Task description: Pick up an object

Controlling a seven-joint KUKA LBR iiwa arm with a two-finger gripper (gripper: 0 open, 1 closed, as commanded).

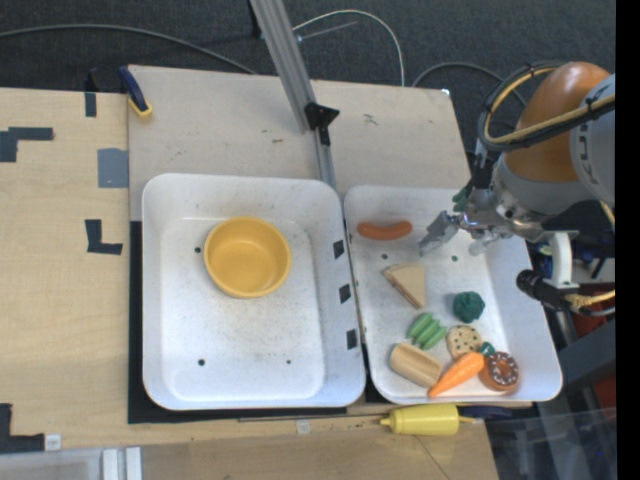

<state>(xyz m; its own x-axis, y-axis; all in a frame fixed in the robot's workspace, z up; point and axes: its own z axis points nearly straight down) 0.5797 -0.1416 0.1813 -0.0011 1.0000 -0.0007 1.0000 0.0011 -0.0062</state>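
Gripper [462, 232] position is above the far part of the right bin [535, 298], with the arm entering from the right. We judge the sausage [384, 230] the likeliest target: it lies just to the left of the gripper, near the bin's far-left corner, with its long axis running left to right, roughly in line with the gripper's reach. The fingers stand apart, one [437, 234] pointing left toward the sausage and the other [482, 240] angling near and right; nothing is between them, and we cannot tell whether either touches the bin floor. The sandwich wedge [407, 284] lies near and left of the gripper, a second candidate. Other items cluster at the near end of the same bin. The left bin [170, 298] holds a yellow bowl [247, 257], well apart from the gripper.
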